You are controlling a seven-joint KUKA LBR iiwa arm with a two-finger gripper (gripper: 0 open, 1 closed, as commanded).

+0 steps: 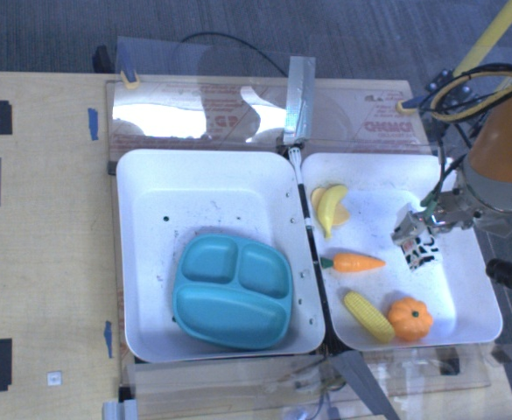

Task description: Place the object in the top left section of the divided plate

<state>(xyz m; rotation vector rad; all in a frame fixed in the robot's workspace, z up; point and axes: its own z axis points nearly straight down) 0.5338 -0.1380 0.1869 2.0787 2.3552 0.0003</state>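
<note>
A: Where is the pincer sitting at the moment?

B: It is hanging over the right bin, toward its right side, with the grey arm reaching in from the right; whether it is released or clenched I cannot tell, since the tip is blurring into a small speckled shape; nothing is showing itself held there.

A: And the toys?

B: All four are lying in that right bin; the banana is resting far and left, near the divider; the carrot is lying just nearer than it, pointing right; the corn cob and the small pumpkin are sitting side by side, touching or nearly so, at the near edge; which one is the task's object is not being made plain, though the carrot is lying closest to the pincer.

A: How would it handle?

B: I am judging it as light, stiff, smooth plastic; slippery and apt to roll; taking it across the thick middle looks safest, not the tapered tip.

A: And the goal?

B: The teal divided plate is waiting in the left bin; its far-left section is the target.
</note>
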